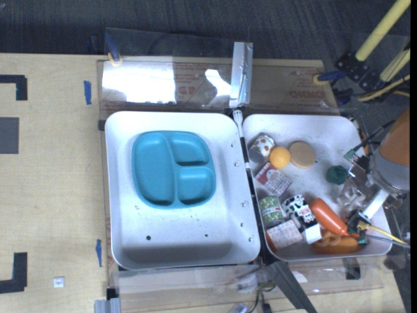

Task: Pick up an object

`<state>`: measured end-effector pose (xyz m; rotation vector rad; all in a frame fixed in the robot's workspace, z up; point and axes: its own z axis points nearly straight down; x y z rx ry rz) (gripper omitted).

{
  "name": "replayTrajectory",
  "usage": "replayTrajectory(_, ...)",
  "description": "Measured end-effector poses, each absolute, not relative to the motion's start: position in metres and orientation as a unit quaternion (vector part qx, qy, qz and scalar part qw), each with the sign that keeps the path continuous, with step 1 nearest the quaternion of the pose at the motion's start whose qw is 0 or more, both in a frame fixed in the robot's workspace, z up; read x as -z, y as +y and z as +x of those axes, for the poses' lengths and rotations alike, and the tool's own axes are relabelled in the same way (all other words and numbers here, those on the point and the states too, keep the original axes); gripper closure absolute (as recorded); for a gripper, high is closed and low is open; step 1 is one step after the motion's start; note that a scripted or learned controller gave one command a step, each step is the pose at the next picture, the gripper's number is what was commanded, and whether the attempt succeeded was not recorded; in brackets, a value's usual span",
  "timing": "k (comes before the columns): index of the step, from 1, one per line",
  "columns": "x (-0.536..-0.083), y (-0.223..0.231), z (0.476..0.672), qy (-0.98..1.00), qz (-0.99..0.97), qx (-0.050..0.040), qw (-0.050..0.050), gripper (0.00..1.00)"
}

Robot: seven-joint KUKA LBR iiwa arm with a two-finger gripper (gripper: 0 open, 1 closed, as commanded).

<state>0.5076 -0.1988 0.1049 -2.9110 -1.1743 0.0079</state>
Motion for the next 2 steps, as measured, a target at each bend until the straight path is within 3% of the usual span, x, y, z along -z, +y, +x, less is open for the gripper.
replayTrajectory(1,-0.2156,-0.2085,0.5335,-0.457,-0.889,-0.0005,0.0,1.0)
replayTrajectory(2,-0.2134,-0.2079,0.5326,-0.458,-0.889,-0.0026,0.002,0.0)
